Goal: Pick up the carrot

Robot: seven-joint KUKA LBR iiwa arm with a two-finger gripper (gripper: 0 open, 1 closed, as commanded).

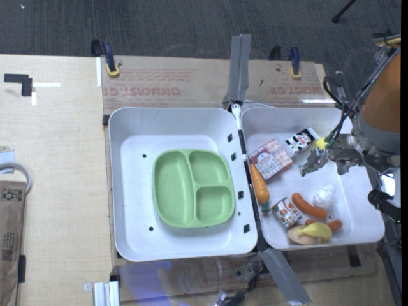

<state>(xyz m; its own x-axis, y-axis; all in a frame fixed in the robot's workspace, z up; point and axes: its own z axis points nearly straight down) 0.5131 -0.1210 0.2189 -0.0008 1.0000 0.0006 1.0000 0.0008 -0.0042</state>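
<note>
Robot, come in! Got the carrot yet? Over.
Gripper above right bin, nothing held. Carrot by left wall, untouched. Small can beside carrot's tip.

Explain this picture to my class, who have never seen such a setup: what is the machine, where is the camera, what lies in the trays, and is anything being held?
One camera looks down at a slant on a bench with two shallow white bins. The left bin holds a green divided plate. The right bin holds toy food: an orange carrot along its left wall, a sausage, a banana, a small can, a pink packet and a black-and-white carton. The machine is a robot arm reaching in from the right. Its claw hovers over the right bin, apart from the carrot. Nothing can be seen between its fingers, so the carrot has not been picked up.
</note>
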